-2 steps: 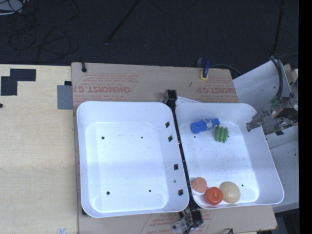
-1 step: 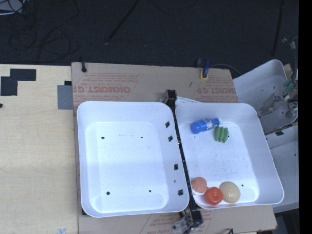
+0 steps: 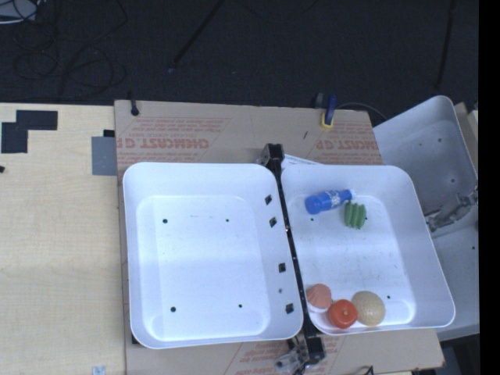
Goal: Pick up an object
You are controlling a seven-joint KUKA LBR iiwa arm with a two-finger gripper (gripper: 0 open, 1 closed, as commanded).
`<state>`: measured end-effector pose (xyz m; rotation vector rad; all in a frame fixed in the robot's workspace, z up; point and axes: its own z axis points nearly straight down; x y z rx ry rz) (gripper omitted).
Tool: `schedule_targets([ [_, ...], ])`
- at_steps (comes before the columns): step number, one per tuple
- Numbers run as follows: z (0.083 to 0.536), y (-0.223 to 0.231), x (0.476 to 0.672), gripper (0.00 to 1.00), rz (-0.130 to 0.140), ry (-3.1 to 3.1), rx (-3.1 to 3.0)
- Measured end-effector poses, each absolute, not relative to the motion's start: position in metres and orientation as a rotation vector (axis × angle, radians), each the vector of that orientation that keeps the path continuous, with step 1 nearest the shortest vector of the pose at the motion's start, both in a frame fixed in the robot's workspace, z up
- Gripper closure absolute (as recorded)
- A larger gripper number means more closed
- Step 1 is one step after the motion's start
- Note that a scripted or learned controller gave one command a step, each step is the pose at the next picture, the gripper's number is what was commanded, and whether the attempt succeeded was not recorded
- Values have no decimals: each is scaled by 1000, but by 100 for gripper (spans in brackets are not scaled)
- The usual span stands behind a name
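The right bin (image 3: 422, 287) holds, at its near edge, a pink ball (image 3: 318, 295), a red ball (image 3: 342, 313) and a beige ball (image 3: 369, 307) close together. Farther back lie a green piece (image 3: 355, 215) and a blue bottle (image 3: 327, 201). The cardboard sheet (image 3: 195, 135) behind reads "CHEMCRAFT", upside down. The gripper's state cannot be told.

right bin (image 3: 406, 233): bottle (image 3: 328, 201) beside ridged piece (image 3: 355, 215) at back | three balls (image 3: 344, 308) touching at front
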<state>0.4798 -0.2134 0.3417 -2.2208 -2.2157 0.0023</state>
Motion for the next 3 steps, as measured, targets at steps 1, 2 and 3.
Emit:
schedule_targets([
  [1,401,-197,536,0,-5,-2231,-2220],
  [2,436,-214,490,0,0,-2220,-2224],
  [3,457,-214,516,0,0,-2224,-2222],
])
